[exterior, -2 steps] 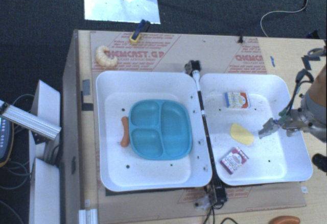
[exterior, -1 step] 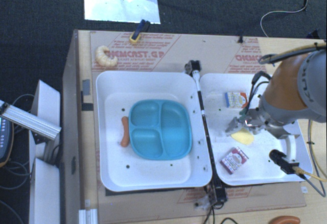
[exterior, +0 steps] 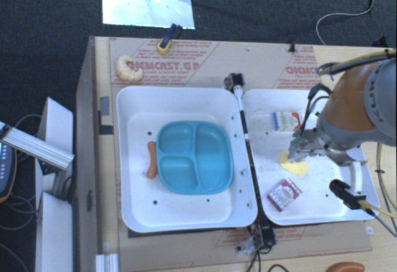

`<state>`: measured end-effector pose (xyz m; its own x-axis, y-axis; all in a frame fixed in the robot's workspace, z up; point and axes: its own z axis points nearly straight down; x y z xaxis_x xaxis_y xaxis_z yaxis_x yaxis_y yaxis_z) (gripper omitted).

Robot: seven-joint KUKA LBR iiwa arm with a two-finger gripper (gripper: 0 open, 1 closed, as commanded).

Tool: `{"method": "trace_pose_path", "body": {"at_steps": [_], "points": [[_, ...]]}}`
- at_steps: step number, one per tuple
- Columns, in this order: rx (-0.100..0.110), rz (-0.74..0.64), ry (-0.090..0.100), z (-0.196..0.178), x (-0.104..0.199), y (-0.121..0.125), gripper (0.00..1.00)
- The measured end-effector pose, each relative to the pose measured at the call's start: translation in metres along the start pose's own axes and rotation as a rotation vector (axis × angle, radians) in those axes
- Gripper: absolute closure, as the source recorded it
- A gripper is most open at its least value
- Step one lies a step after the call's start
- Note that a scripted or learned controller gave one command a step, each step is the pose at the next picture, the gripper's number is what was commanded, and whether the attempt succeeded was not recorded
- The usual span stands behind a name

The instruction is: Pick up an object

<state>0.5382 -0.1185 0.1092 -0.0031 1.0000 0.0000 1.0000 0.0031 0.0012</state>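
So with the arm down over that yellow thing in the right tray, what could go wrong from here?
The pincer sits at the edge of the flat yellow piece, not over its middle, so it might slip off or scrape the bin floor. The piece looks thin and low, which probably makes it hard to catch. The small white packet and the red packet lie close by, so a sideways nudge could shift them.

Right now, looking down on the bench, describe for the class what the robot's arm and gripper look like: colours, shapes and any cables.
The arm is thick and rounded, grey with a broad orange band above the wrist. Below the band sits a grey metal wrist block carrying the small grey gripper. Thin dark cables loop along the wrist beside the band. I can read no markings on it.
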Motion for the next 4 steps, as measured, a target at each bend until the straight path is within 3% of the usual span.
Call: {"method": "trace_pose_path", "body": {"at_steps": [1, 2, 3, 4], "points": [[0.0, 0.0, 0.0, 0.0, 0.0, 0.0, 0.0], [0.0, 0.0, -0.001, 0.025, -0.037, 0.05, 0.0], [0.012, 0.003, 0.001, 0.019, -0.004, 0.094, 0.0], [-0.001, 0.002, -0.001, -0.007, 0.012, 0.071, 0.0]]}}
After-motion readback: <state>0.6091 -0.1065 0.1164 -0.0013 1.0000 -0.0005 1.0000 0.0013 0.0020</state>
